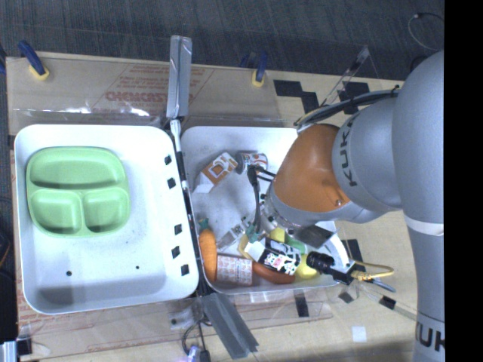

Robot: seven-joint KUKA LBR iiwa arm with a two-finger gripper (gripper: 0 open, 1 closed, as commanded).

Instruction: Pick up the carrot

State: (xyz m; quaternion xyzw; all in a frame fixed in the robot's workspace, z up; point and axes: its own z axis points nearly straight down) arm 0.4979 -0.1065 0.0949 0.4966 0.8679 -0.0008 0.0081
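The carrot [207, 250] is orange and lies along the left wall of the right bin [226, 138], near its front left corner, with its lower end against a patterned can [234, 270]. My gripper [255, 231] hangs low over the front middle of that bin, under the orange wrist band, a little to the right of the carrot and apart from it. The wrist hides most of the gripper.
Around the gripper lie a red sausage-like item [273, 275], a yellow item [304, 271] and a black card with white spots [278, 261]. A white and orange box [219, 170] sits at the bin's back. The left bin [45, 292] holds a green divided tray [75, 191].
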